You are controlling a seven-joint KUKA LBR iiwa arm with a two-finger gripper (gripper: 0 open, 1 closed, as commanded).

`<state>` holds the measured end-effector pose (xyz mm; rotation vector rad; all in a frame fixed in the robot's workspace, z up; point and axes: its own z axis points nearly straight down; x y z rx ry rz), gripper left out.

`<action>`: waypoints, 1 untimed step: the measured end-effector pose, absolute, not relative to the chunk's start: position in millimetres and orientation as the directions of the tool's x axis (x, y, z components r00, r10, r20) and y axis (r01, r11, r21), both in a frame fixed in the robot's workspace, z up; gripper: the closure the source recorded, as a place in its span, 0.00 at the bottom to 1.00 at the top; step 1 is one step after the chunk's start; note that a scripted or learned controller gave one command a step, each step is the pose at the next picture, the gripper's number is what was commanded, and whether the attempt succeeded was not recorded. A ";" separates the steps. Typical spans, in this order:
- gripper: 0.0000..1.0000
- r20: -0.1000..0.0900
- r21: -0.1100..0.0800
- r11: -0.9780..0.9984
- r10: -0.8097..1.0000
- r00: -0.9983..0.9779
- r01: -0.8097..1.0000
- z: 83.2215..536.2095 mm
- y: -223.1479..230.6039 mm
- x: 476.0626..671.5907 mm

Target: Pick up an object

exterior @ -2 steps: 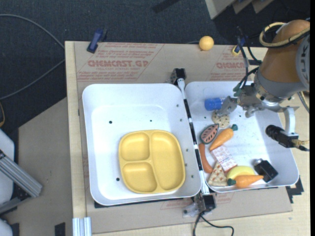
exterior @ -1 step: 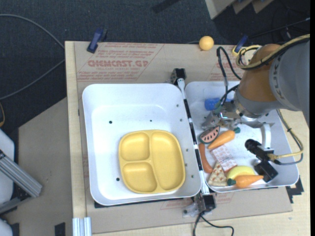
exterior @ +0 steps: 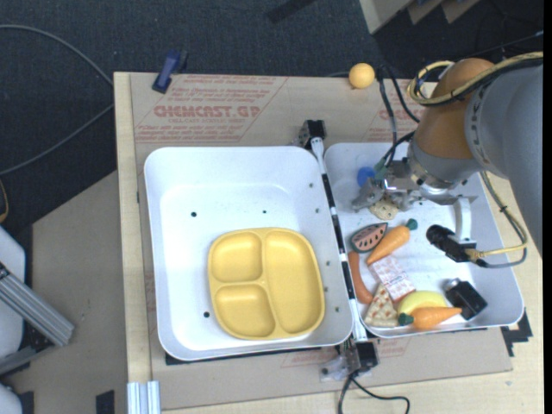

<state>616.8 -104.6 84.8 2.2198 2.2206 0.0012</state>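
My gripper [exterior: 385, 198] is down in the far part of the right bin [exterior: 509, 274], hanging over a small tan food piece [exterior: 379, 208]. A blue object [exterior: 366, 177] lies just to its left, toward the far wall. Nearer the front lie an orange carrot [exterior: 393, 241], a brown slice with seeds [exterior: 369, 235], a red sausage [exterior: 358, 279], a pink-and-white packet [exterior: 392, 276], a banana [exterior: 423, 301], a pizza slice [exterior: 379, 312] and a second carrot [exterior: 433, 316]. Nothing is seen lifted off the bin floor.
The left bin [exterior: 172, 197] holds a yellow divided plate [exterior: 266, 281]. A black block [exterior: 466, 298] lies at the right bin's front right. A yellow ball [exterior: 361, 75] and a blue clip [exterior: 167, 71] rest on the bench behind the bins.
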 end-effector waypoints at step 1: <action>0.00 0.000 -0.030 -0.006 1.000 0.006 1.000 81.0 -97.9 660.1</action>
